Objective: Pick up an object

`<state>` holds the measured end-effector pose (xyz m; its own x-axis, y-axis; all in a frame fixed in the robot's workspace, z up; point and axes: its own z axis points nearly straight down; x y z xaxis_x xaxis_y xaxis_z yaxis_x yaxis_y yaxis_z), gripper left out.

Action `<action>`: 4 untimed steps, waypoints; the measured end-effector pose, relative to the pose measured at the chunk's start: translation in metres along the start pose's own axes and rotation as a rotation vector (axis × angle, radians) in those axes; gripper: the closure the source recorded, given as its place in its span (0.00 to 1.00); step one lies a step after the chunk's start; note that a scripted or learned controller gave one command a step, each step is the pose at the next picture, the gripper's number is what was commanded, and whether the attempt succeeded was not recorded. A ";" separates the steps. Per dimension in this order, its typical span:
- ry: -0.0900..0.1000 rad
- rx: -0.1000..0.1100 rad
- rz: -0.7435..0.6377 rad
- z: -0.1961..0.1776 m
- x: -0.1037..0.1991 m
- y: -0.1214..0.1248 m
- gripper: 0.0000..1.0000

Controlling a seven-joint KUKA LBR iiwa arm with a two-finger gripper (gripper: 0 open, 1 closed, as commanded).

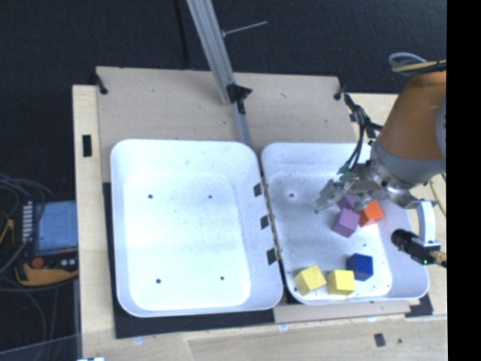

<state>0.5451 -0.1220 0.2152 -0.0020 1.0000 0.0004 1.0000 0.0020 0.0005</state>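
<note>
Gripper point(340, 195) low in right bin point(301, 164), over purple block point(346, 221), beside orange block point(371, 214). Jaw state: can't tell. Nothing lifted; grasp and lift remain.

Right bin point(301, 171), purple block point(346, 221) beside orange block point(371, 214) (touching, under the arm), blue block point(361, 265), two yellow blocks point(310, 280)

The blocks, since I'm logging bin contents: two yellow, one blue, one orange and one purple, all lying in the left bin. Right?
Wrong bin. The camera view shows the yellow blocks, blue block, orange block and purple block in the right bin.
</note>
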 end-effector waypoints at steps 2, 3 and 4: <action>-0.001 0.004 0.003 0.043 0.002 -0.002 0.00; 0.000 0.005 0.003 0.104 0.008 0.000 0.00; -0.002 -0.001 0.004 0.117 0.006 0.000 0.00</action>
<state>0.5455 -0.1156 0.0978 0.0024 1.0000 -0.0012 1.0000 -0.0023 0.0013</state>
